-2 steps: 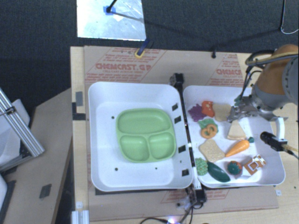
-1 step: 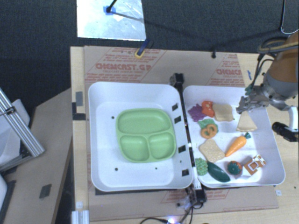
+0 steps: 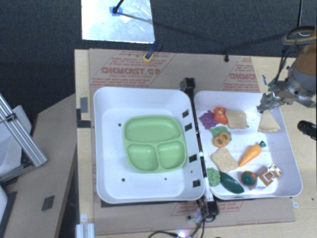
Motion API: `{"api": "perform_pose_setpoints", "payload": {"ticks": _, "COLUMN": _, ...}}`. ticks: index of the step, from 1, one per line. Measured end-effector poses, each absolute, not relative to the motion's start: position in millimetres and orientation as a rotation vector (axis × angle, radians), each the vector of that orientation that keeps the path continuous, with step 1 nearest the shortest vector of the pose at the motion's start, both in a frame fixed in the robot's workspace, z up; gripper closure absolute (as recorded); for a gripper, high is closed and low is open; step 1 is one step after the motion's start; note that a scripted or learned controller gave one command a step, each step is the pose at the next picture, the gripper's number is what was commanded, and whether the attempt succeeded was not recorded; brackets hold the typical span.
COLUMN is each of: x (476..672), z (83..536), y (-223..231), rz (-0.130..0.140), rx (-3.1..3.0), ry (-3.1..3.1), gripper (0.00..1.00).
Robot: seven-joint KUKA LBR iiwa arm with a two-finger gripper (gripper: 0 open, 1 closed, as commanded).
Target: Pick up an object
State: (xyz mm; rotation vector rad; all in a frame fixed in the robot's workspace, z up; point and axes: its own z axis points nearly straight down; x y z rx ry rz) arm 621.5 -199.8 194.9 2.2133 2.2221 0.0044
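Gripper (image 3: 267, 104) low over right bin's (image 3: 287, 148) far edge, above bread wedge (image 3: 270, 123).

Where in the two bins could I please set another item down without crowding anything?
Left bin: bare floor rings the green tray, widest along the far wall and left side. Right bin: crowded down the middle, from the toast to the carrot; a bare strip borders its right wall.
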Motion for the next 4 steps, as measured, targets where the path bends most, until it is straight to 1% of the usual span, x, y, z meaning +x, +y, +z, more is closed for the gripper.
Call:
{"api": "perform_pose_setpoints", "payload": {"ticks": 1, "x": 622.9, "z": 227.0, "y": -200.0, "rz": 0.004, "rx": 2.212, "ry": 2.224, "gripper": 1.00}}
{"api": "perform_pose_setpoints", "payload": {"ticks": 2, "x": 634.4, "z": 217.4, "y": -145.6, "rz": 0.004, "rx": 2.209, "ry": 2.232, "gripper": 1.00}}
{"api": "perform_pose_setpoints", "payload": {"ticks": 3, "x": 645.4, "z": 230.3, "y": -91.4, "rz": 0.006, "rx": 2.209, "ry": 2.231, "gripper": 1.00}}
{"api": "perform_pose_setpoints", "payload": {"ticks": 4, "x": 655.4, "z": 224.7, "y": -45.8, "rz": 0.005, "rx": 2.210, "ry": 2.230, "gripper": 1.00}}
